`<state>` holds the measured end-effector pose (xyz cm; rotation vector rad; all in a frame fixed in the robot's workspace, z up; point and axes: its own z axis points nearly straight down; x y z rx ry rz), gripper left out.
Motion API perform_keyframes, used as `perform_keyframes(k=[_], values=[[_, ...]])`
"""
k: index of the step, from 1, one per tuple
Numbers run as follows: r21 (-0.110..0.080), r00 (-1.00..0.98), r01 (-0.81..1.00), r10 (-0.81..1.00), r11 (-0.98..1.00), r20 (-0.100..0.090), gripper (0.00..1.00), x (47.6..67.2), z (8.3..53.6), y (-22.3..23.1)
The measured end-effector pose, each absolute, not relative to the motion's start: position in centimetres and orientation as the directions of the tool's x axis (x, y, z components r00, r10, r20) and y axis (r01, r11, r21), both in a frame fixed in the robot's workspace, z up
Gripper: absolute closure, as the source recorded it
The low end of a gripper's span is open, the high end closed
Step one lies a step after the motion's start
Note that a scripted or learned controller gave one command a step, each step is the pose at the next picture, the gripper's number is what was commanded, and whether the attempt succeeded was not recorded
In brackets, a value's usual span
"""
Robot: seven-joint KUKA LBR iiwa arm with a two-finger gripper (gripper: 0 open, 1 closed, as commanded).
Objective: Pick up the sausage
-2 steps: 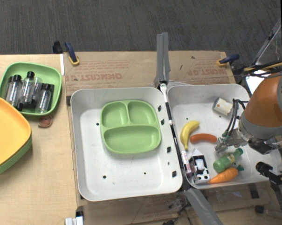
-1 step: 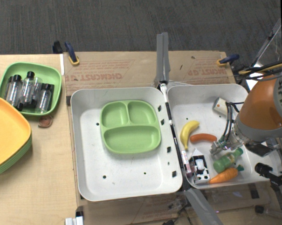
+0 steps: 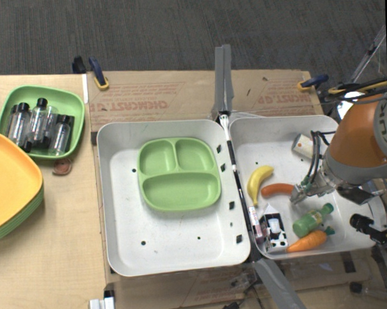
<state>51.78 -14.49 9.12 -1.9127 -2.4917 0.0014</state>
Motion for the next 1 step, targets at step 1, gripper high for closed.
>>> perform_keyframes(k=[1], values=[[-0.001, -0.012, 1.0, 1.0, 0.012, -0.001, 1.0, 50.8, 9.13, -16.05]])
